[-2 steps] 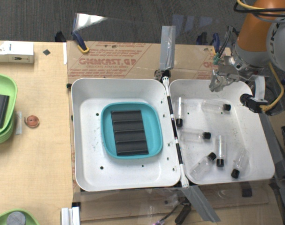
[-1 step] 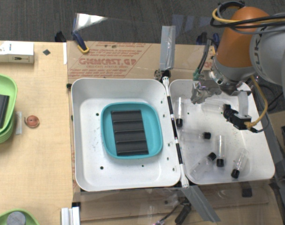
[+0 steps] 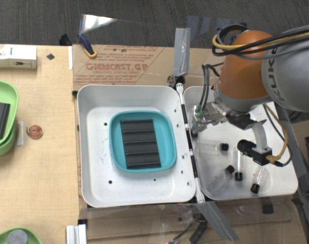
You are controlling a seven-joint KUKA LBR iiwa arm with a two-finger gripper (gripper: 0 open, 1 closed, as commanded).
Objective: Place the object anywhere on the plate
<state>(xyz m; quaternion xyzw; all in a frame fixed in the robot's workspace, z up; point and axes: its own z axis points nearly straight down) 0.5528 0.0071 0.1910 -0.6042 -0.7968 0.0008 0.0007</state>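
Grey arm (image 3: 291, 70) hides tool above right bin (image 3: 276, 187).

plate (image 3: 167, 141): teal, rounded square, dark ribbed insert, centred in the left bin
vials (image 3: 239, 169): clear, black-capped, scattered in the right bin

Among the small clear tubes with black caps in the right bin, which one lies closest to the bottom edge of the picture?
The tube near the right bin's lower right corner, with its black cap pointing down; the other tubes lie higher up and further left.
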